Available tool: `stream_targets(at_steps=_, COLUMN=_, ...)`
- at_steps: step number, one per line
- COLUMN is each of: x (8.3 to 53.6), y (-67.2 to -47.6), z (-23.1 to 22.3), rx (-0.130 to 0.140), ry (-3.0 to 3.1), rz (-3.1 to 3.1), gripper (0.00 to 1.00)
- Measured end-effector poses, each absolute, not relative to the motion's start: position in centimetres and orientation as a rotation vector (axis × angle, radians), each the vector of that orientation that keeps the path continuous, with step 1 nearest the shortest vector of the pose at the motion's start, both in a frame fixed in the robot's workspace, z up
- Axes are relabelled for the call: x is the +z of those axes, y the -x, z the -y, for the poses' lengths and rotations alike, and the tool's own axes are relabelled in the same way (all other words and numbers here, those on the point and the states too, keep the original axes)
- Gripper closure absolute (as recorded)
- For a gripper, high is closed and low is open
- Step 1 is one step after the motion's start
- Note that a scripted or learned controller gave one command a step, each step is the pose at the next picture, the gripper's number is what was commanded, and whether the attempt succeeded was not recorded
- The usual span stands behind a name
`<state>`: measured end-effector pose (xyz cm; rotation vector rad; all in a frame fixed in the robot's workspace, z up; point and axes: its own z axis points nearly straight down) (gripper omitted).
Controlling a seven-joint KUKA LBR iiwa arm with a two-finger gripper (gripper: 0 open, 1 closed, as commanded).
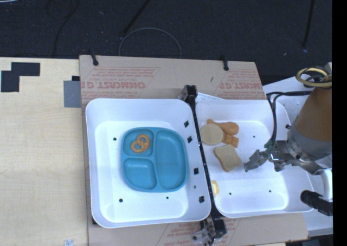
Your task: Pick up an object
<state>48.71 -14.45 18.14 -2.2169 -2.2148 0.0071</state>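
camera view: gripper [250, 164] hovers low in the right bin [255, 201], just right of the toast [227, 157]; you cannot tell its opening. toast lies flat mid-bin, bun [212, 134] and nugget [230, 128] just beyond. judge it light, stiff, crumbly: take it across the short edges. room is open near and right; divider [198, 153] crowds the left. left bin holds tray [154, 159] with pretzel [140, 143].

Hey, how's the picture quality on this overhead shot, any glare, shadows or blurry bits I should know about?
Camera view: lighting is even and soft; the white bins are bright but not blown out, with faint shadows along their walls; the blue tray and pretzel read clearly; the gripper and the food pieces look slightly soft; the floor beyond the bench is dark, with little detail.
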Motion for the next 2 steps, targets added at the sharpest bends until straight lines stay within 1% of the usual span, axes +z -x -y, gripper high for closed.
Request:
stream_targets(at_steps=1, x=13.4, y=-48.9, z=13.5, rx=0.005, ry=2.217, rz=2.215, gripper=0.00)
stream_targets(at_steps=2, x=14.6, y=-48.9, z=13.7, rx=0.004, ry=2.226, rz=2.209, gripper=1.00)
